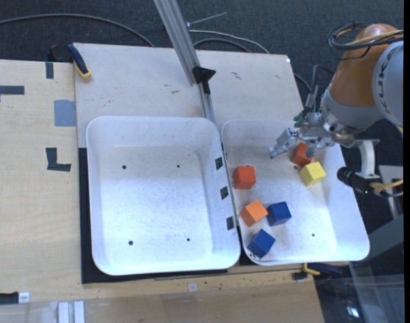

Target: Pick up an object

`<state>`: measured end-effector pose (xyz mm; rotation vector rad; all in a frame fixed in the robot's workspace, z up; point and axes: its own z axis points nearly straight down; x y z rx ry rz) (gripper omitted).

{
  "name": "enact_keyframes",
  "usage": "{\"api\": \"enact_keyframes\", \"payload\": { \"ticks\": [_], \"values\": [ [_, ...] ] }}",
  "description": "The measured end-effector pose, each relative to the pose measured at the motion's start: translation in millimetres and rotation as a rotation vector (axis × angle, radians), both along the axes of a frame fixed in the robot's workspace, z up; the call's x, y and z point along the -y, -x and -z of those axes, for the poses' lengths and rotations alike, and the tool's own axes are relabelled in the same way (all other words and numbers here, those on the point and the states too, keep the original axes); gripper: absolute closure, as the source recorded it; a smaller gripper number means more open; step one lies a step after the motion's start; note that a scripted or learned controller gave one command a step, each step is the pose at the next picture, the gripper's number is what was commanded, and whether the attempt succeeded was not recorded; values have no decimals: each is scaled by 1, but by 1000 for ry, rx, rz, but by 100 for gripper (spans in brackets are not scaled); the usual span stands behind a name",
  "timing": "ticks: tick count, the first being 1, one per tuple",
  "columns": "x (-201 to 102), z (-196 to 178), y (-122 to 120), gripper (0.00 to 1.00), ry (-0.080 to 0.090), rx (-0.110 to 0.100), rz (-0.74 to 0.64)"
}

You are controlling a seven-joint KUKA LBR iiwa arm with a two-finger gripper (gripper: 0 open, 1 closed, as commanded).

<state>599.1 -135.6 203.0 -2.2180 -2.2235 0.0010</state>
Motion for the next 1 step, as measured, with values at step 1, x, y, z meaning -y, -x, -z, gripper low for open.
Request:
{"api": "enact_keyframes", "payload": {
  "ticks": [1],
  "values": [
    [-24,88,-14,0,5,20,2]
  ]
}}
